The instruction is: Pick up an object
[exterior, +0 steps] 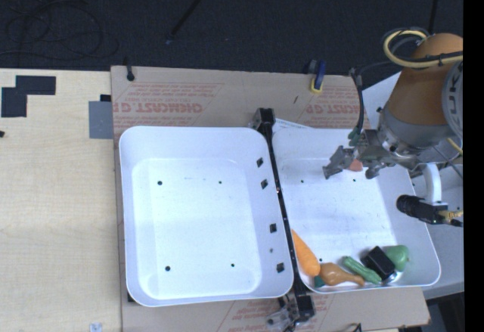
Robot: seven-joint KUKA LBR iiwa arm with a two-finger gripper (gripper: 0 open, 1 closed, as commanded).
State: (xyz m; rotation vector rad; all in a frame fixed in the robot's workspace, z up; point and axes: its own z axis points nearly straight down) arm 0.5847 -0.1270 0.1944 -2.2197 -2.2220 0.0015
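My gripper [352, 166] hangs over the back part of the right bin [423, 277], reaching in from the right. A small orange-red object [355, 165] shows between its dark fingers [335, 168], and the gripper is shut on it. Several objects lie along the front edge of the right bin: an orange carrot-shaped piece [304, 251], a tan-orange piece [337, 274], a long green piece [361, 270], a black block [378, 262] and a rounded green piece [397, 254]. All of these lie well in front of the gripper.
The left bin [125, 172] stands beside the right one, with a black divider strip [274, 187] between them. Both bins rest on a cardboard sheet [189, 96]. A black-and-white part of the arm [423, 206] juts over the right bin's right side.
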